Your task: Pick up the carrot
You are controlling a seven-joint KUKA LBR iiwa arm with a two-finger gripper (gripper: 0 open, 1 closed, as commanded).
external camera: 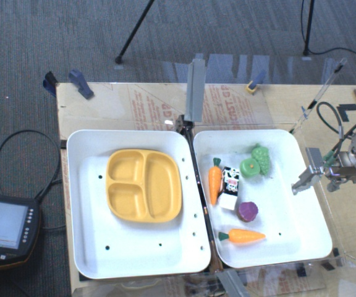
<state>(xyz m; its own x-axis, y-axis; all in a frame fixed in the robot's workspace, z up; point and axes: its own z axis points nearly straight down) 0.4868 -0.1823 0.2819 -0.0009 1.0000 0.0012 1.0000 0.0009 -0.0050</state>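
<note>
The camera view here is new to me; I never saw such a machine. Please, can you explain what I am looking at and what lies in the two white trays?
This single camera looks down at a slant on a bench carrying two shallow white plastic bins. The left bin holds a yellow plastic plate with three compartments. The right bin holds toy food: an upright orange carrot with a green top beside a small black-and-white milk carton, a second orange carrot lying flat near the front, a round purple vegetable, and green pieces. The machine is a robot arm reaching in from the right; its two-finger gripper sits over the right bin's right rim and holds nothing. Its job is to pick up a carrot, and both carrots lie untouched.
</note>
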